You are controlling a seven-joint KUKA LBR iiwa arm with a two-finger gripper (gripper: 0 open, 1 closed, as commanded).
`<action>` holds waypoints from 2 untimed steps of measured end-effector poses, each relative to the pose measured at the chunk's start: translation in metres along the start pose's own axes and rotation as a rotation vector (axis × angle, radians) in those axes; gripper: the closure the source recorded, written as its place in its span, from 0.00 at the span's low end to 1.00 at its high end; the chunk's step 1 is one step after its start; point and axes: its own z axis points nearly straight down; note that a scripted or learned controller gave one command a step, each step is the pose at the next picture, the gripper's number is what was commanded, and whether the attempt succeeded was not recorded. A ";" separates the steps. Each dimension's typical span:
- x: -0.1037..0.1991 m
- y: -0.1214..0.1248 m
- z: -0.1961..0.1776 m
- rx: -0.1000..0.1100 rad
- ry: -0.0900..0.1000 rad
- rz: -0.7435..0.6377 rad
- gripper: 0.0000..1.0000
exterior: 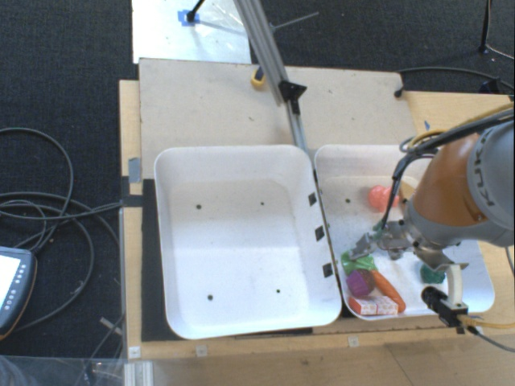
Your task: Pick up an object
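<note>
We record the gripper (376, 246) low inside the right bin (342, 163), its metal parts a tangle just over the green object (356, 260); we cannot tell how it is set, nor whether it touches anything, because the wrist blocks much of it from above. The arm (463, 191), grey with an orange band, enters from the right and covers the middle and right part of this bin. Near the gripper, toward the bin's front edge: a purple rounded object (360, 281), an orange carrot-like piece (389, 291) lying at a slant beside it, and a small red-and-white item (375, 305) at the front wall, too small for us to identify. A pink-red ball (378, 197) sits farther back, partly behind a black cable. A teal object (432, 274) shows partly beneath the wrist, its shape hidden. A black-and-yellow fitting (444, 305) overhangs the front right corner. The left bin (173, 167) adjoins the right one. A slanted metal pole (265, 39) crosses the bench (209, 95) from above. At far left, cables (40, 207) and a handheld screen (12, 284), cut off by the edge.
</note>
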 end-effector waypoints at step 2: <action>-0.005 0.000 -0.074 -0.007 -0.003 -0.004 1.00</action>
